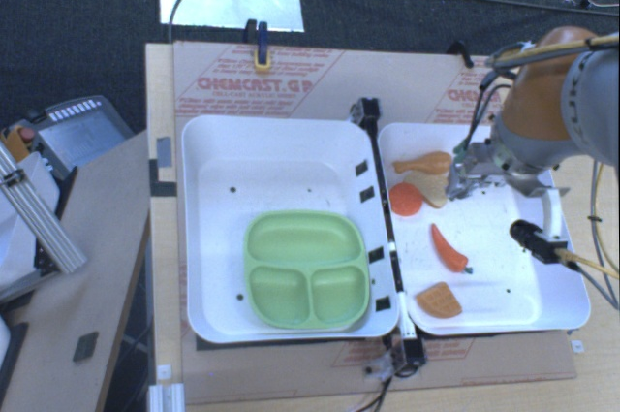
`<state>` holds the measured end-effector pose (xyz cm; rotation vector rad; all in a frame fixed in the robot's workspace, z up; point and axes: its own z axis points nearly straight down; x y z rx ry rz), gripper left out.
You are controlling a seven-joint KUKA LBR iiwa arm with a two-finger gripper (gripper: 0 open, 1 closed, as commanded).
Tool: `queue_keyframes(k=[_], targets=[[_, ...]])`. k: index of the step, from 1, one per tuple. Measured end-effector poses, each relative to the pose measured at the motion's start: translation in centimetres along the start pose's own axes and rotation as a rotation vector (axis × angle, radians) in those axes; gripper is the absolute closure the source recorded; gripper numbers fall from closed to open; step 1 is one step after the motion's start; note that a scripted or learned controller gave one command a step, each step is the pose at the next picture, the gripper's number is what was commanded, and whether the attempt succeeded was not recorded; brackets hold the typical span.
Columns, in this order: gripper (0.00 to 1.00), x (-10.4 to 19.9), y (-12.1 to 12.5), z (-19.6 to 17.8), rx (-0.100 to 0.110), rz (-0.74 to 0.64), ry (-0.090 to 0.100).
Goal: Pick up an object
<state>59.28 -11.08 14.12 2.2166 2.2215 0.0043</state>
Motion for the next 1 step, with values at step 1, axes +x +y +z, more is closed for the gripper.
queue_keyframes(k=[1], targets=[[1.00, -0.82, 0.80, -5.85, -0.004, -0.001, -0.001]])
